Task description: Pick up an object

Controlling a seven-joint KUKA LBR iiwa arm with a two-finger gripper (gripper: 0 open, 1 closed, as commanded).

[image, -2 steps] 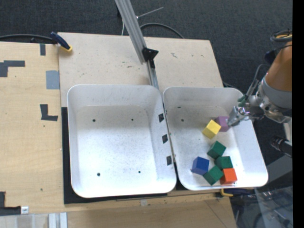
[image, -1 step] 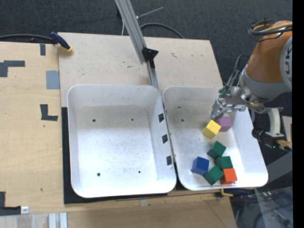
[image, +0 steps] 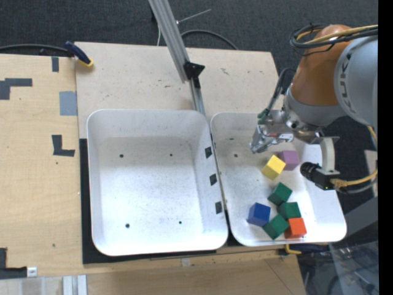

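Note:
Several small blocks lie in the right bin: a yellow block touching a purple block, a blue block, three green blocks and an orange block toward the bin's near right corner. My gripper hangs over the right bin's upper middle, just up and left of the yellow block. Nothing shows between its fingers.
The left bin lies beside the right one, sharing a raised middle rim. A slanted metal pole rises from behind the bins. A black cable trails off the wrist at the right.

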